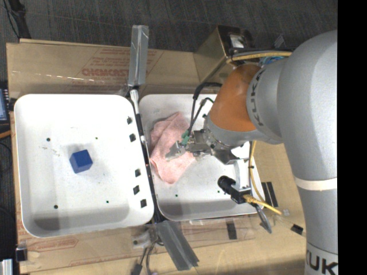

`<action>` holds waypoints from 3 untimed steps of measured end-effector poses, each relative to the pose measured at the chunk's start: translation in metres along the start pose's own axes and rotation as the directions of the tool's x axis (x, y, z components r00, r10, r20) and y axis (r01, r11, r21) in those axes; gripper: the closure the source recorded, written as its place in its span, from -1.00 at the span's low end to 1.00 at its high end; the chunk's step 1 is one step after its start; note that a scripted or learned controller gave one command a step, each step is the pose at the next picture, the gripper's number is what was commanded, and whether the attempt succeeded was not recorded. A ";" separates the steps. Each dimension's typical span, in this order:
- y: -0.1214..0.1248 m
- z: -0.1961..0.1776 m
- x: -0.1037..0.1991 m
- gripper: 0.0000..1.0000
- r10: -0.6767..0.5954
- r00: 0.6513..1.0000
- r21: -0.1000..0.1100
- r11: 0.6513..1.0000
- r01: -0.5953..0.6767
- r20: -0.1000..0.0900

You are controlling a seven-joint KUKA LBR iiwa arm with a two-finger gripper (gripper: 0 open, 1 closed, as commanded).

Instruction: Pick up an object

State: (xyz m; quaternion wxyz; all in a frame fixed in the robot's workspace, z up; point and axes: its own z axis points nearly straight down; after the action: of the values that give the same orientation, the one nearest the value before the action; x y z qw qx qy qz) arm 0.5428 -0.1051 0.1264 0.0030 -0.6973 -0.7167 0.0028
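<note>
A crumpled pink cloth (167,142) lies in the right bin (195,202), against its left wall. My gripper (179,149) reaches in from the right and sits low over the cloth's right side, its metal fingertips touching or just above the fabric. A small blue cube (81,160) rests in the left bin (34,119), left of centre, far from the gripper.
The grey arm with its orange band (235,105) covers the right half of the right bin. A black cable fitting (230,189) and a yellow wire (265,206) hang by that bin's right edge. A metal divider post (137,56) stands between the bins at the back.
</note>
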 end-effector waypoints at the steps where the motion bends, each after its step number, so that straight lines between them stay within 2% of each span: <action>1: 0.075 0.032 -0.015 -1.00 -0.205 0.979 -0.009 0.979 0.205 0.002; 2: 0.083 0.007 0.008 -1.00 0.110 0.994 -0.006 0.994 -0.110 -0.001; 3: 0.109 -0.018 -0.004 -1.00 0.187 0.982 -0.006 0.982 -0.187 -0.002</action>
State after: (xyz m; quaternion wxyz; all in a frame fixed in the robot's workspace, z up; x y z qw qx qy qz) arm 0.6524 -0.1057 0.1431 0.0011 -0.7616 -0.6480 0.0006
